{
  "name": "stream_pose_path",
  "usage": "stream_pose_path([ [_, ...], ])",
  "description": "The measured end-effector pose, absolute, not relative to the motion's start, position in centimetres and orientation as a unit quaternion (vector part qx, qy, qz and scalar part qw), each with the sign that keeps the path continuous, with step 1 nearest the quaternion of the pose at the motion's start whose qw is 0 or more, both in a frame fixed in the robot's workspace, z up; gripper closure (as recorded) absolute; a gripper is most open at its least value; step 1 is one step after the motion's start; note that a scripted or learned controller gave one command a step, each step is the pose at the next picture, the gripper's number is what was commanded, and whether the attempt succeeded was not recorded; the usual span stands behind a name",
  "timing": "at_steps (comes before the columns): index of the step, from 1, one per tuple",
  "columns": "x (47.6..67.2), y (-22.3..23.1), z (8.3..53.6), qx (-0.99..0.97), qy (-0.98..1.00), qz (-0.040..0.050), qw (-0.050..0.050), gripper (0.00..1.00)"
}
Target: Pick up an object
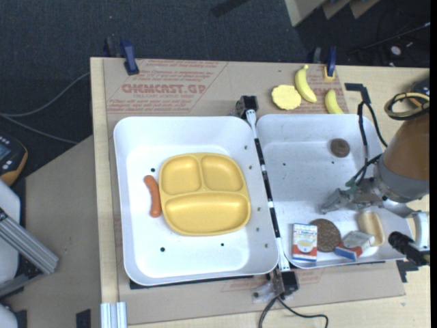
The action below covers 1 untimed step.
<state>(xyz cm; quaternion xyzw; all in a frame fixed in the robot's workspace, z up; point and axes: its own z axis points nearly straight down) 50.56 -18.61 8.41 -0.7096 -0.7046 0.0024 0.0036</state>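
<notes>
Camera view: gripper (351,198) is seen low in the right bin (300,162), its opening not discernible. Bread roll (369,225) is placed just below it, long axis up-down; brown disc (328,234) lies lower left.

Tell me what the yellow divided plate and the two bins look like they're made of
Yellow divided plate: probably moulded plastic, smooth with a slight sheen; its three compartments have rounded, one-piece walls. Left bin and right bin: likely thin formed plastic, glossy white, with rounded corners and soft reflections, though painted metal cannot be ruled out.
</notes>
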Motion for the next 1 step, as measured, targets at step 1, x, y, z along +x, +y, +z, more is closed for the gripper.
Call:
stream_pose_path([
  [1, 62.68, -8.44, 8.56, -0.702, -0.712, -0.0049, -0.002, 0.0],
])
